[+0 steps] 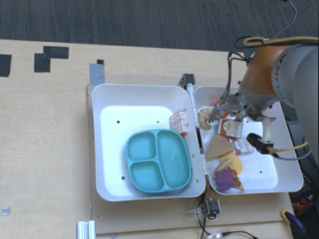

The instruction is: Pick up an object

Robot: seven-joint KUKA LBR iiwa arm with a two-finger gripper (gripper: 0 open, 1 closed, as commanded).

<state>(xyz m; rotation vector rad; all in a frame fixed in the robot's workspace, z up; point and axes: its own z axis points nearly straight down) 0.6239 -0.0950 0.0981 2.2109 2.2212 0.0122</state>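
Note:
The gripper hangs low over the back of the right bin, above a red and white food packet and close to a round beige pastry. Below them lie a tan wedge, a yellow piece and a purple bunch of grapes. A small red and white wrapped packet sits in the left bin by the divider, beside a teal three-part plate. The arm hides the gripper's fingertips.
The grey arm with its orange band reaches in from the right over the right bin's far corner. Black clamps stand at the divider's back end. Dark tape marks lie on the wooden bench at the far left.

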